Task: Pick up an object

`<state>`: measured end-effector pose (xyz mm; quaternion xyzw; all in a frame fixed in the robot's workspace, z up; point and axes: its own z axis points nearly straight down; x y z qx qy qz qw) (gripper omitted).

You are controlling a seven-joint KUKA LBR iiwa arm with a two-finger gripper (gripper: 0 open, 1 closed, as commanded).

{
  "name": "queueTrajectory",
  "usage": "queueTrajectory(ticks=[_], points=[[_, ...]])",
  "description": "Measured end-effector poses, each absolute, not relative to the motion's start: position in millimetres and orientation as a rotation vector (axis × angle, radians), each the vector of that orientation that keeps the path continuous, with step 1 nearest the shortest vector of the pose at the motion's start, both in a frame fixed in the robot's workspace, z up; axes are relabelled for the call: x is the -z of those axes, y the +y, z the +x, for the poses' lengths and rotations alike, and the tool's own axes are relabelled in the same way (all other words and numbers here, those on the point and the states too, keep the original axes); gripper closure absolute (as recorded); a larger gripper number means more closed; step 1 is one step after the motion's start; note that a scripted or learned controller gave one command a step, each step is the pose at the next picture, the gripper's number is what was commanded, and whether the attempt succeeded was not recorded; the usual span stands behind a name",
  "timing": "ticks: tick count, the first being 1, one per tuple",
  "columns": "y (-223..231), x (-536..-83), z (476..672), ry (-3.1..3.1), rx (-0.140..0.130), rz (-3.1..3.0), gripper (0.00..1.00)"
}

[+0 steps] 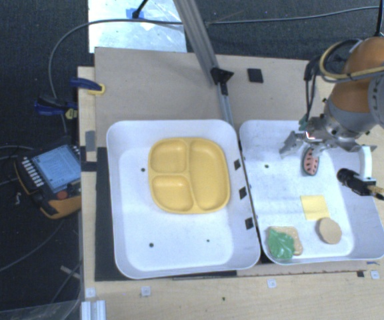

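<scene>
No brand, label or writing can be read anywhere on this bench. Round the edges: a handheld controller with a blue screen and orange casing (51, 179) lies off the bench at the left amid looping black cables, blue-handled clamps (64, 105) grip the board's left edge, and a grey metal pole (202, 42) slants down from the top, ending just above the gap between the bins.

In the left shallow white bin (132, 245) sits a yellow plastic plate divided into three compartments (189, 175), all three bare.

Over to the right shallow white bin (259, 179): a flat yellow square like a cheese slice (314, 207) lies mid-bin, a round tan disc like a biscuit (329, 231) just below it, and a green leafy piece resting on a tan toast-like slab (284, 243) in the near left corner.

The grey arm with its orange band (369, 79) comes in from the right, and the two-finger gripper (303, 149) is down at the far end of the right bin. Its fingers look spread, one pointing left, one beside a red watermelon-slice toy with a green rim (311, 161). That toy lies just at the fingertips; nothing is visibly clamped between them.
</scene>
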<state>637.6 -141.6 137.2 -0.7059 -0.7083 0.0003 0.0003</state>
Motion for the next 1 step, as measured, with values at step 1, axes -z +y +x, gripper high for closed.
queueTrajectory(ticks=[1], points=[[-140.7,-86.4,638.4,-2.226,0.001,-2.218,0.0]])
